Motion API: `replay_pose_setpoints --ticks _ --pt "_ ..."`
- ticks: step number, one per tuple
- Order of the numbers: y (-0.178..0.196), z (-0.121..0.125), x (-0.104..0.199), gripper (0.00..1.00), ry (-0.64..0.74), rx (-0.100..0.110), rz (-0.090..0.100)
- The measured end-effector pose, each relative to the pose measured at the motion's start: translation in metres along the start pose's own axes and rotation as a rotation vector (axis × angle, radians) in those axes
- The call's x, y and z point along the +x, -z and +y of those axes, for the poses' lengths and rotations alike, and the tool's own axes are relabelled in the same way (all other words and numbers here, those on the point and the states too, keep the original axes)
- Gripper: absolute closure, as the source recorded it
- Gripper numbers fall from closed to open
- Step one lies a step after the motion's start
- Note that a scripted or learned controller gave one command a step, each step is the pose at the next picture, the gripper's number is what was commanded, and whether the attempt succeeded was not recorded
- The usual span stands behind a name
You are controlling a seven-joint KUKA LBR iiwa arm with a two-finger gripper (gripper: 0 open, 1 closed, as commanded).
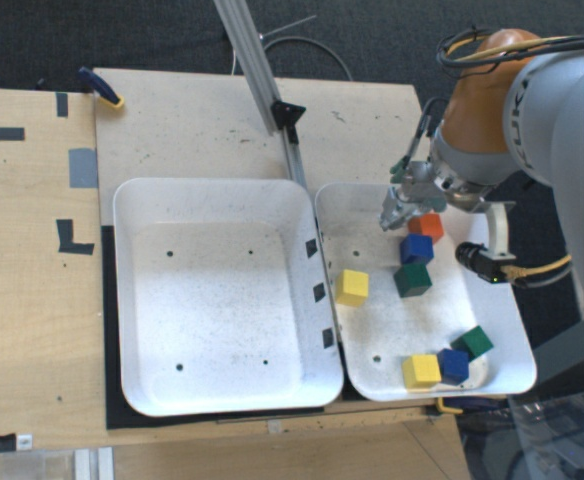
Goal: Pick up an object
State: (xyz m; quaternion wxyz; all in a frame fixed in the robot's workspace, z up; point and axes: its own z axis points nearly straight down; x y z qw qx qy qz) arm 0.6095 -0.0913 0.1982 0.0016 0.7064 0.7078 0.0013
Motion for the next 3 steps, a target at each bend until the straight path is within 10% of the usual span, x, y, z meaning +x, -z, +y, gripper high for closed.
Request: replay_pose_setpoints --ticks 3 --pt "0.056 0.033 0.111 1.0 0.004 0.005 0.001"
